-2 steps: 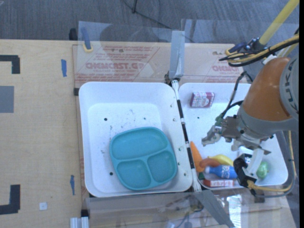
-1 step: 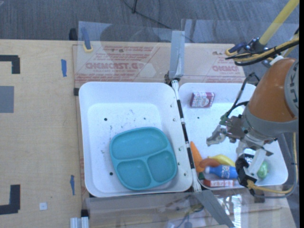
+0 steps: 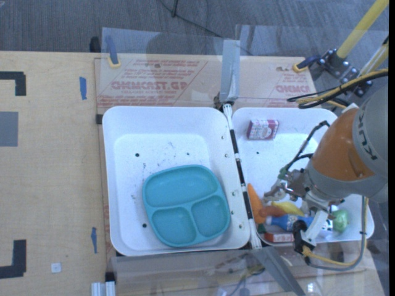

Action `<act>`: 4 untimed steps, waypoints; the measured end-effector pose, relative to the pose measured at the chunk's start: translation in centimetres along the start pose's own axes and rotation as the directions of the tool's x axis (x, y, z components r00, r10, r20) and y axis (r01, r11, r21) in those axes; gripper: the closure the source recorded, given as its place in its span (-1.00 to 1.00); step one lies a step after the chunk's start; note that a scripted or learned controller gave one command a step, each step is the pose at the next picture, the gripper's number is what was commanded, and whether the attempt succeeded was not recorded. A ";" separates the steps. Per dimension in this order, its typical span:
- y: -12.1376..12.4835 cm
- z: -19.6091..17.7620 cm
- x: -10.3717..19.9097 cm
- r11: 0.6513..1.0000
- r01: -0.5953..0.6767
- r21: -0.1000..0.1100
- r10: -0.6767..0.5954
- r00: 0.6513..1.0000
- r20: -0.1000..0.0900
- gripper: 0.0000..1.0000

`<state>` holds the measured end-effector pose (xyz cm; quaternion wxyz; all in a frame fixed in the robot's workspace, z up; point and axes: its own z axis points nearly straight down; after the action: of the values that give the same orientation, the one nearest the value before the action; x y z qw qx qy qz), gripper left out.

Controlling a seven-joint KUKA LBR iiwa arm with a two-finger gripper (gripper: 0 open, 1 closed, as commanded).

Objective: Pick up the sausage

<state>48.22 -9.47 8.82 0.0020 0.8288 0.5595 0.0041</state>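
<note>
Bench (image 3: 49, 165): we see a pale wooden top with black and blue tape marks on its left part.
Left bin (image 3: 123, 134): we find it white and shallow, with dark specks on its floor.
Right bin (image 3: 271, 153): it stands just beside the left bin, sharing the middle wall; its near end holds a heap of small things.
Arm (image 3: 345, 153): grey with an orange band, it comes in from the right and hangs low over the right bin's near end.
Tray (image 3: 185, 203): teal, three compartments, it lies in the left bin's near half.
Claw (image 3: 295, 209): it sits down among the heap; we cannot tell how it stands or whether it has hold of anything.
Carton (image 3: 263, 129): small, red and white, at the right bin's far end, well apart from the heap.
Sausage (image 3: 281, 237): we take the reddish piece at the heap's near edge for it, though we cannot be sure; it lies just beside the claw.
</note>
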 end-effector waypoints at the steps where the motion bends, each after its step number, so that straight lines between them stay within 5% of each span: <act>1: 0.1 -1.0 -0.4 1.000 -0.006 -0.003 0.006 1.000 0.004 1.00; 2: 4.4 -9.6 7.2 0.917 0.398 0.008 -0.398 0.917 0.002 1.00; 3: 6.3 -0.1 2.9 0.838 0.545 -0.001 -0.545 0.838 0.000 1.00; 4: 6.3 0.0 2.8 0.838 0.545 -0.001 -0.545 0.838 0.001 -1.00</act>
<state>55.15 -9.20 8.88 0.0036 0.6356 0.7720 0.0034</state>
